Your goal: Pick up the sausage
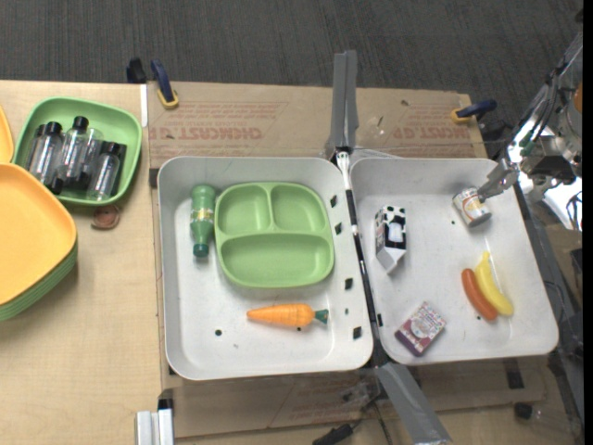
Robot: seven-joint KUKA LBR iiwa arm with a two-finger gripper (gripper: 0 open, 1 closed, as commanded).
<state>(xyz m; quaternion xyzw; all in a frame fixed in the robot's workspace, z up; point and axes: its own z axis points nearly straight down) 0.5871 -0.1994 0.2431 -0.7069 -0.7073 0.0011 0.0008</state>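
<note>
Right at the far right edge of the view, the claw (505, 176) hangs above the back right corner of the right bin (435, 179). It looks thin and blurred there, so I cannot tell if it is released or clenched. Its tip is just beside a small can (473, 208), which has a grey top and an orange band; whether they touch is not clear.

The sausage (478, 294) lies in the right bin, near the right wall and toward the front. It is orange-red and rests flat on the bin floor, well apart from the claw. A yellow banana (495, 288) lies along its right side and touches it.

In the same bin, a small black and white milk carton (391, 237) is close to the left wall. A little pink box (421, 328) lies near the front wall.

The left bin (181, 323) holds a green divided plate (274, 234) in its middle. A green bottle (202, 219) lies beside the left edge of this plate. A toy carrot (287, 316) lies in front of the plate.

On the table (83, 360) to the left, a green tray (78, 150) holds several small dark-capped bottles (74, 159). A stack of yellow plates (30, 244) sits at the left edge of the view.
</note>
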